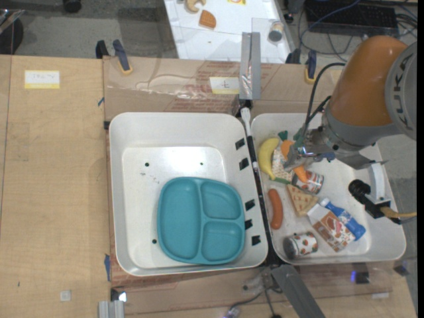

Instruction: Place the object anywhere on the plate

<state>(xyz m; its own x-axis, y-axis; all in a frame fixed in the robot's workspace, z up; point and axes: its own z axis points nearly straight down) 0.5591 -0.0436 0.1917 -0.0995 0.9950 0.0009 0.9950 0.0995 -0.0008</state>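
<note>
Seen from above at a slant: teal plate point(200, 220) lying bare in the left bin point(129, 144), three compartments up, ready to receive. Clutter of toy food packed in the right bin point(391, 244), probably as picking stock: banana point(266, 156) by the divider, sausage point(275, 209) below it, small can point(301, 244) near the front wall, carton point(338, 225) beside that. Reaching in from the right, wrist bent down, gripper point(301, 152) low over the pile just beside the banana. Impossible to tell the gripper's state, or which object is targeted; nothing on the plate yet.
</note>
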